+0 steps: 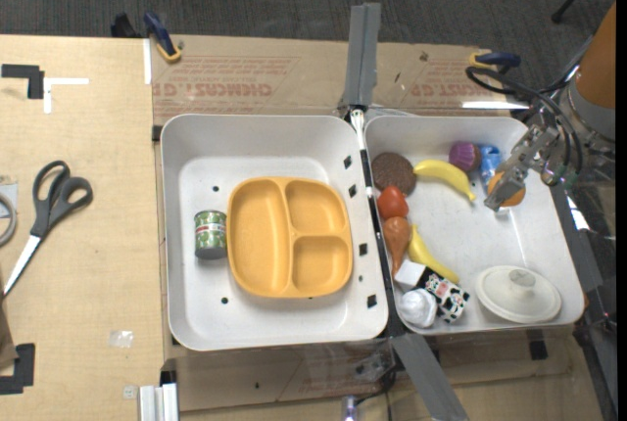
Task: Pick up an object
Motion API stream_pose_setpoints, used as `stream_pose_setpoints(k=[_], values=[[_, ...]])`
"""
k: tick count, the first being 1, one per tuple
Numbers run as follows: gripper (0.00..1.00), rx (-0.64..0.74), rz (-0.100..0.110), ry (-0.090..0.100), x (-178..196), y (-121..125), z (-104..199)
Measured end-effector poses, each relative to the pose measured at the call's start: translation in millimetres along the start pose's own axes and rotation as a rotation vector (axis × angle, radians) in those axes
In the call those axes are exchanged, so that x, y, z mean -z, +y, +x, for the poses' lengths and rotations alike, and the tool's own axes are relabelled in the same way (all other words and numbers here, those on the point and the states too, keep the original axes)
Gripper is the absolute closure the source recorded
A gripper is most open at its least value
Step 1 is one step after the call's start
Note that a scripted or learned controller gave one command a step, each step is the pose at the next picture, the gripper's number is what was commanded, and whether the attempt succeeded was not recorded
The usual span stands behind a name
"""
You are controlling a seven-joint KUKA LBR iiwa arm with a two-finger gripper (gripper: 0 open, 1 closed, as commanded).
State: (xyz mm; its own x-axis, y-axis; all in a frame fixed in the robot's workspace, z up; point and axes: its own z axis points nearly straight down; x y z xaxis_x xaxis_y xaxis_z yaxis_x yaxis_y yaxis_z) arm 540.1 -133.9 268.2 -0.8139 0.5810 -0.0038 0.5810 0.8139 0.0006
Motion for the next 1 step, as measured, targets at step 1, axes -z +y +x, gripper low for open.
stream_pose_setpoints(k=[1], values=[[1.00,0.081,0.001,0.001,-4.9,27.6,-20.6]])
